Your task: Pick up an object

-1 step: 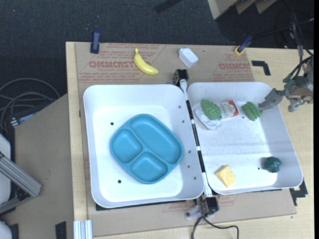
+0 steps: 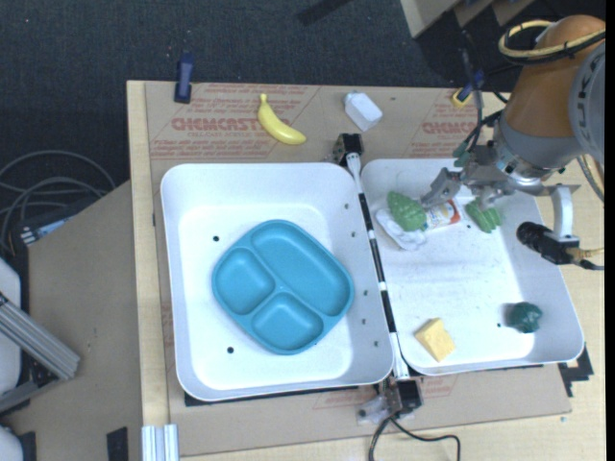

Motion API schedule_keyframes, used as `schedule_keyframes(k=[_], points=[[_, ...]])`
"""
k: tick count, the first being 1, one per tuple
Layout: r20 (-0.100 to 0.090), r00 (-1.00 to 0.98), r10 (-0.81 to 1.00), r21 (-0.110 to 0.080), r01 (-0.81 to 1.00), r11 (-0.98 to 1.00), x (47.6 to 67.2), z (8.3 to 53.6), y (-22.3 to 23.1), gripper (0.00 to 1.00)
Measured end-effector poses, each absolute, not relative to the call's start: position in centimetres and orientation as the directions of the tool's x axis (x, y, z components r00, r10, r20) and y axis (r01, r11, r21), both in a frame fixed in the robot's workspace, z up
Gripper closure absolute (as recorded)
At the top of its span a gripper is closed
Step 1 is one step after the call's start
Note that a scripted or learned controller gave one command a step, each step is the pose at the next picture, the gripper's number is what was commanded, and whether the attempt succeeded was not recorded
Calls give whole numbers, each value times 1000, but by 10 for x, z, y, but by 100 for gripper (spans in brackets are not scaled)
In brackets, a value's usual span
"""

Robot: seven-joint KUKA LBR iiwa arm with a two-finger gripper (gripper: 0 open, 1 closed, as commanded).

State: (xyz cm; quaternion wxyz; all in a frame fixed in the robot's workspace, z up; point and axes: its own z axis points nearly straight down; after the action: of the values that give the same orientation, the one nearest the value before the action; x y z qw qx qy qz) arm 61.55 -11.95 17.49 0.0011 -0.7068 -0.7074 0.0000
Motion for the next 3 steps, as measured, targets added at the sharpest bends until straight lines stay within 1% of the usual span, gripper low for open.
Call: schedule_keyframes(k=[1, 2, 3], points=[[-2, -1, 1000, 9, 1000, 1, 659, 90, -98, 0], [-7, -3, 1000, 15, 1000, 3, 661, 102, -99, 100], [-7, -3, 1000, 15, 1000, 3, 661, 101, -99, 0]])
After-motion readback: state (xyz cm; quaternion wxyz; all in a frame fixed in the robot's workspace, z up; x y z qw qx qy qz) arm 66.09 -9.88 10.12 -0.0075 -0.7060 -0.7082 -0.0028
